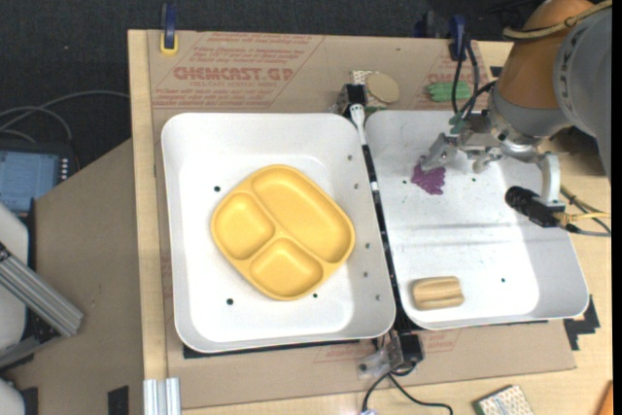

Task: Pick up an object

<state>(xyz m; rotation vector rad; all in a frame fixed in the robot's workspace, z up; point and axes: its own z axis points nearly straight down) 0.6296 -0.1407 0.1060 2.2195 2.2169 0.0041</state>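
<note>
End effector (449, 149) is positioned low in right bin (486, 248), far end. Purple object (428, 177) is seen on the bin floor just beside its tip, near-left. Grip state cannot be determined. Nothing is seen grasped.

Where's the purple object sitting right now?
The small purple object lies in the right bin, in its upper left part, just below the end effector and well above the tan bread-roll-shaped item.
</note>
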